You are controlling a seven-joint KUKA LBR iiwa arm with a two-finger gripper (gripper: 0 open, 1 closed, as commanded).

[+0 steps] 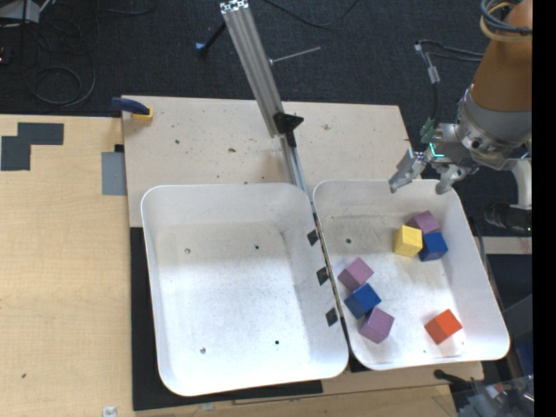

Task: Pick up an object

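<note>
presently, camera view: two-finger metal gripper (426, 174) hangs over the far rim of the right shallow white plastic bin (491, 307), fingers spread apart and gripping nothing. nearest stock lies toward the near side of it, slightly to the view's right: small yellow cube (407, 241) touching a small blue cube (433, 246) and a small purple cube (425, 223) (tight cluster, awkward to enter). second group further down; small orange cube (444, 327) stands apart, likely the easier pick.

Even overhead light, mild glare on the left white bin (174, 224), dim floor, slightly soft focus
</note>
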